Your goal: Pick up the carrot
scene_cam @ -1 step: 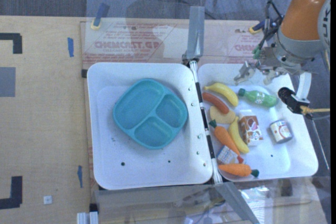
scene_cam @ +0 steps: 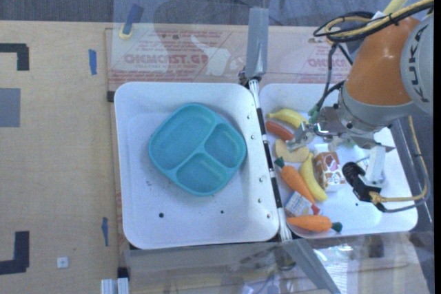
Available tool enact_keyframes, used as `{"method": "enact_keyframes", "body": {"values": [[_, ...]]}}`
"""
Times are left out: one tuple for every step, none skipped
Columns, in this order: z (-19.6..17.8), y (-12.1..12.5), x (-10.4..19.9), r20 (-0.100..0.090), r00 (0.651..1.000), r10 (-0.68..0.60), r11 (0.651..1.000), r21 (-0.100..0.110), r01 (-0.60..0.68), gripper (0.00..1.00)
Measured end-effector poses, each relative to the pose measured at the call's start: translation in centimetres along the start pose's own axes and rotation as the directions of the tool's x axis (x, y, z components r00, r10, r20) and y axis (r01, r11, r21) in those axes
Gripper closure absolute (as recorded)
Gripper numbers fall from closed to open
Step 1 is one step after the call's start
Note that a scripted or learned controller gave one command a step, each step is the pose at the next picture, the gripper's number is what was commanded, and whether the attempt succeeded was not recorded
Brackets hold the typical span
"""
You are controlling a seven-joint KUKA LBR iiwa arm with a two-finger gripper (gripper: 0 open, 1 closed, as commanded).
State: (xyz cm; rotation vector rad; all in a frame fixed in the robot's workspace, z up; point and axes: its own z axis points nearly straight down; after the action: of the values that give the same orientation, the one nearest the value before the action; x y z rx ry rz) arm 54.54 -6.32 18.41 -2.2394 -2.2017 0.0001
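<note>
Two orange toy carrots lie in the right bin [scene_cam: 406, 217]. One carrot [scene_cam: 298, 182] lies at a slant near the bin's left wall, its green top toward the upper left. The other carrot [scene_cam: 311, 223] lies flat along the front edge, green top to the right. My gripper [scene_cam: 302, 139] hangs over the upper left part of this bin, just above a pale yellow piece [scene_cam: 292, 152] and a little up from the slanted carrot. Nothing shows between it and either carrot.
Around the carrots lie a yellow banana [scene_cam: 289, 118], a red sausage [scene_cam: 278, 129], a second banana [scene_cam: 311, 180], a red-and-white packet [scene_cam: 329, 170] and a small wrapper [scene_cam: 297, 203]. The left bin [scene_cam: 138, 217] holds a blue three-part plate [scene_cam: 198, 148].
</note>
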Motion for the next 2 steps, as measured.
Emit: {"method": "enact_keyframes", "body": {"values": [[8.8,-6.6,-3.1,0.0,0.965,-0.263,0.965,-0.001,0.263,0.0],[-3.4,-6.5,-2.8,0.002,0.922,-0.387,0.922,-0.002,0.387,0.0]]}}
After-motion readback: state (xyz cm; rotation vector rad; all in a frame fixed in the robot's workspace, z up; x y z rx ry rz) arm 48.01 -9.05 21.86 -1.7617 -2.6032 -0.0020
